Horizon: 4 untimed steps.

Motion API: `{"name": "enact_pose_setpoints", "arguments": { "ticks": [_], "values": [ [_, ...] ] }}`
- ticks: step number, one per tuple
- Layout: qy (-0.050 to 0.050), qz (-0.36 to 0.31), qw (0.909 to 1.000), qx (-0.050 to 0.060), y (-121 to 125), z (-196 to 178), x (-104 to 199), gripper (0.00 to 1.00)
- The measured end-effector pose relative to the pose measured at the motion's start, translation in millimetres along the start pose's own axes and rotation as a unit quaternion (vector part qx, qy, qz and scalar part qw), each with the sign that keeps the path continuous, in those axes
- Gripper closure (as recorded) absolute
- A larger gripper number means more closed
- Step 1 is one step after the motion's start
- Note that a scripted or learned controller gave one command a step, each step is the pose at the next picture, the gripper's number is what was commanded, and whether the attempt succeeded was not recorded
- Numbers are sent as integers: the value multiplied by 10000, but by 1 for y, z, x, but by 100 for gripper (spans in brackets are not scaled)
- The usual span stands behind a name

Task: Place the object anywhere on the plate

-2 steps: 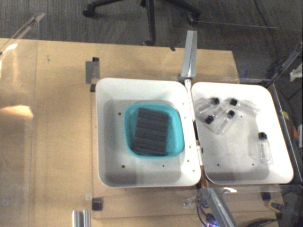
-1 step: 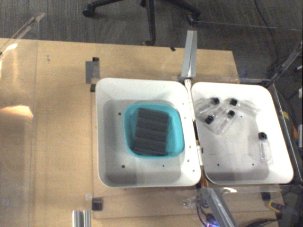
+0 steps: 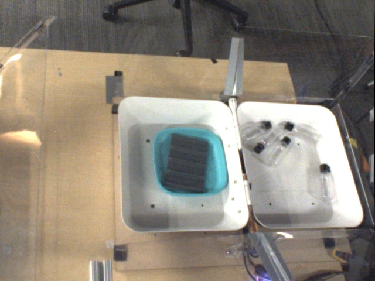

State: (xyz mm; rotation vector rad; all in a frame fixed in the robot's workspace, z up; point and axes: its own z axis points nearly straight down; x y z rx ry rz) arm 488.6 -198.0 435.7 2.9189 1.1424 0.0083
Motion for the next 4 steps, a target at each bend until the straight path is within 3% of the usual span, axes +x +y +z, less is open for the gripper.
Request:
{"name": "enact_pose_setpoints", "arguments": {
  "ticks": [2, 4],
  "values": [
    [3, 1175, 9931, -5, 11, 0, 2, 0],
    [11, 2452, 9695, -14, 6, -1, -5, 0]
  ]
}}
